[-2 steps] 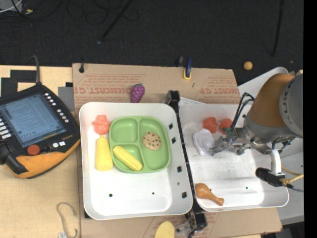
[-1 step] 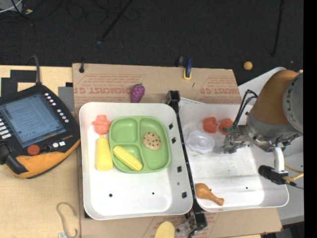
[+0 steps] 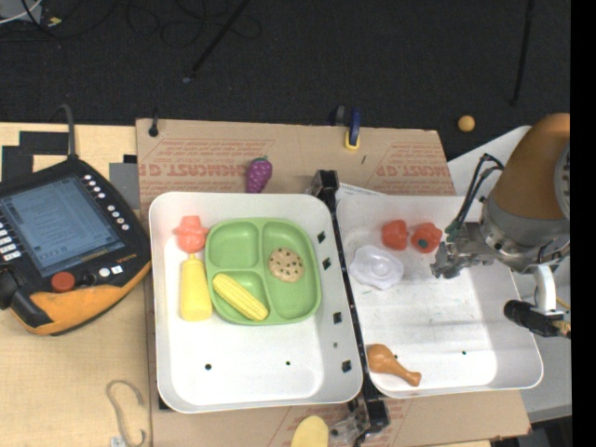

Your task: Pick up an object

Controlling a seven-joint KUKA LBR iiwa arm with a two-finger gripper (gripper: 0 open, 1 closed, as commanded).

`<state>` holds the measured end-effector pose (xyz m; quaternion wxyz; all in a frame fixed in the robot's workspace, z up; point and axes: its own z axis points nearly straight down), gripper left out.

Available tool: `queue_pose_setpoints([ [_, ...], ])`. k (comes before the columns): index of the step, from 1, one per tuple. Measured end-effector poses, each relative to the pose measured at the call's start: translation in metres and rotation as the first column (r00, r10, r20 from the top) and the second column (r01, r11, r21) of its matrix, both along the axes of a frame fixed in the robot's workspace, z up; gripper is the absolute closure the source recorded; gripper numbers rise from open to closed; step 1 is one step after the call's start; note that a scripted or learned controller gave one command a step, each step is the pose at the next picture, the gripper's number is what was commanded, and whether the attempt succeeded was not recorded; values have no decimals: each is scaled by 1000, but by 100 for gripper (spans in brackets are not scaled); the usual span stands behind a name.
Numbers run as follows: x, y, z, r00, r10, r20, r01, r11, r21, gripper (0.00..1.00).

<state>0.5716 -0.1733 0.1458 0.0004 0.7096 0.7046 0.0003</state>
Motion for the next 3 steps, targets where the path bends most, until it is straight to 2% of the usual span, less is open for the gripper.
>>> queue_pose_setpoints([
  [2,-4,4,84,1000,6,1,-6,1000,0,100],
  [3,-30,60,88,1000,10,-5,-10,1000,3,100],
])
